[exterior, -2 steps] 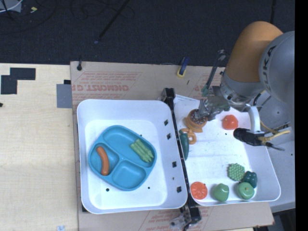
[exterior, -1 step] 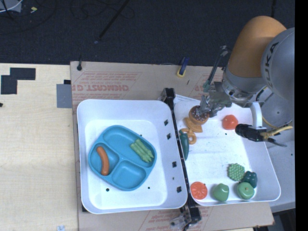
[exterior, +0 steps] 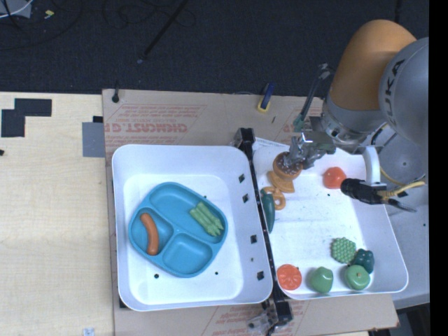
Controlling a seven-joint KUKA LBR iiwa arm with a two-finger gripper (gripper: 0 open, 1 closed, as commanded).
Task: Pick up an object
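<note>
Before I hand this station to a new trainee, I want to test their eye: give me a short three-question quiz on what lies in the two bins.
1. True or false: the blue divided plate lies in the left bin.
2. Which thing lies on the plate beside the green beans? A) a banana B) an orange-red sausage C) an egg
3. Fill in: the gripper is at the ___ edge of the right bin, above a brown and tan item.

Key
1. True.
2. B, the sausage in the plate's left compartment.
3. Far (upper in the camera view), near the divider between the bins.
</note>
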